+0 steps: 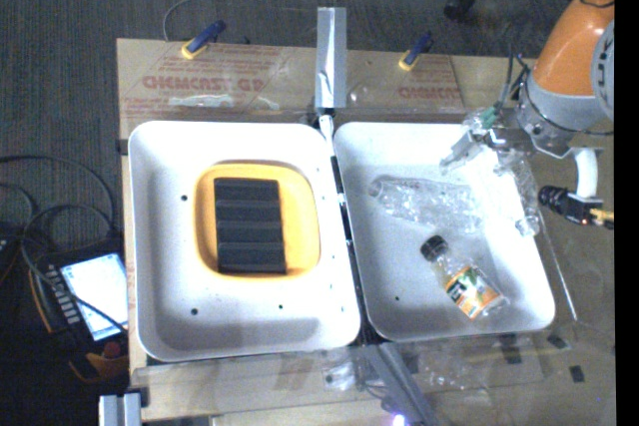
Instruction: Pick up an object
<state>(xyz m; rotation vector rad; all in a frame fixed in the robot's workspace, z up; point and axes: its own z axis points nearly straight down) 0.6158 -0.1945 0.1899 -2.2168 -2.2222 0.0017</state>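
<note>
The jaws (477,143) hang over the back right corner of the right bin (544,314), low and splayed apart, with nothing between the fingers. Just beneath and a touch toward the front lies a crumpled clear plastic bottle (427,200), stretched across the bin floor. Nearer the front sits a small bottle (462,282) with a black cap and an orange-and-green label, lying on its side, cap pointing back toward the crushed one but apart from it. Behind the jaws the grey wrist rises into the orange band (571,40) at the right. Across the divider, the left bin (160,314) holds a yellow tray (205,205) with a black ribbed block (248,225) seated in it.

My read: this is the approach, no grasp made yet. The small labelled bottle looks the surer pick, being firm and narrow. Best to centre over its body, turn the fingers across its short width, and descend fully before closing. The clear plastic may flex and slip.
</note>
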